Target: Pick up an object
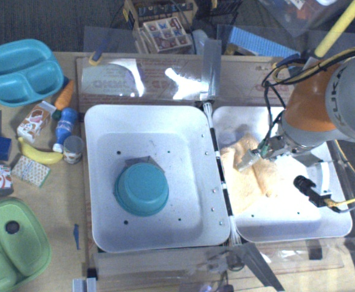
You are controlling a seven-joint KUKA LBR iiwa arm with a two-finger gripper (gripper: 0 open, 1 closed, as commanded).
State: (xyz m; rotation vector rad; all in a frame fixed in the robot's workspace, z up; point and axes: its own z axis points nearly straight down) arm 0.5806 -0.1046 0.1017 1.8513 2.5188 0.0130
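Starting at the left, the loose items on the table [59, 202] play no part in this: a teal divided plate [20, 72], a small carton [34, 121], a blue bottle [64, 126], a banana [39, 153] and two cans [73, 148]. The carton and the cans carry print, but it is too small for me to read.

In the left bin [104, 126] a teal bowl [142, 189] sits mouth-down in the middle, well apart from the robot and not being worked.

In the right bin [287, 224] a crumpled beige cloth [245, 178] lies against the left wall, and that is the object I judge is being tried for. The pincer [259, 153] is down on the cloth's upper part, touching it or pressed into it. I cannot tell from here how far open the pincer is, or whether it has hold of any fabric.

The cloth looks to be resting on the bin floor, so I'd call the reach done and the pick not yet done. Closing, if that is not already made, and the lift are both left.

On the grey link of the arm [311, 111], at the right edge, I can make out the letters "KU"; the rest is cut off.
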